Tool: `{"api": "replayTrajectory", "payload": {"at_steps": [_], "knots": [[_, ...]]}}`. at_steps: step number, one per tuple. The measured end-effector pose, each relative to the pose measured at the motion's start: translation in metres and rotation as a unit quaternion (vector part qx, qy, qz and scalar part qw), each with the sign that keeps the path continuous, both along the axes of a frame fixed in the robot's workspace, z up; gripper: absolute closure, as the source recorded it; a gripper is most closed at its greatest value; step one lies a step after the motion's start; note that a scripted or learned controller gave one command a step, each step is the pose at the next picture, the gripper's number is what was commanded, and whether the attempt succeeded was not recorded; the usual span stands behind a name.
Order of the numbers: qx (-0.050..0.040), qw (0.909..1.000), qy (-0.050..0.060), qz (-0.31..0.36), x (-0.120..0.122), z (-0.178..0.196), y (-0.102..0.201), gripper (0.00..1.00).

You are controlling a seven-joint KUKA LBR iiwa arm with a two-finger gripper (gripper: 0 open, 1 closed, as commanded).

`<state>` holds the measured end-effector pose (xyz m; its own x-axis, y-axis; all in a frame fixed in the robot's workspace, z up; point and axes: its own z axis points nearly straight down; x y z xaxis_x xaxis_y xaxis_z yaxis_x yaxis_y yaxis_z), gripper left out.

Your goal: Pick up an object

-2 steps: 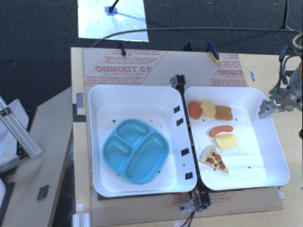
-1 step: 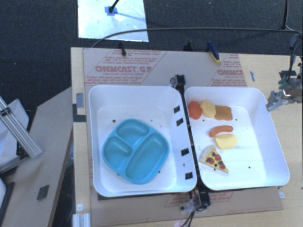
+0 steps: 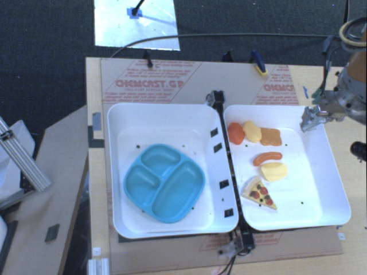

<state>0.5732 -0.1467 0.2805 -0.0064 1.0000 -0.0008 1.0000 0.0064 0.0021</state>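
where the counter (image 3: 172,76) carries them, 2 shallow white bins sit side by side, touching along a black seam. the left bin (image 3: 129,122) holds 1 blue plate (image 3: 164,182) with 3 compartments, lying flat near the bin's middle. the right bin (image 3: 321,182) holds 6 toy food pieces, all grouped in its left half: 1 red tomato (image 3: 235,133), 1 yellow rounded piece (image 3: 252,131) touching it, 1 brown toast slice (image 3: 270,136) just beside that, 1 orange sausage (image 3: 268,158) below them, 1 pale yellow piece (image 3: 274,171) under the sausage and touching it, and 1 pizza slice (image 3: 260,193) nearest the bin's front edge.

the hand (image 3: 309,121) hangs at the right bin's far right corner, over its rim, well apart from the food. nothing shows between its fingers. whether they stand wide or narrow i cannot tell, since they are small and blurred. the grey arm (image 3: 352,87) enters from the right.
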Motion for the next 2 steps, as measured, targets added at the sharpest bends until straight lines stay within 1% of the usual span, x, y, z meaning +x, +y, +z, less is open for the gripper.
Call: {"api": "replayTrajectory", "payload": {"at_steps": [1,2], "knots": [[0.0,1.0,0.0,0.0,0.009,-0.008,0.04,1.0],[0.0008,1.0,0.0,0.002,0.006,-0.018,0.092,1.0]]}}
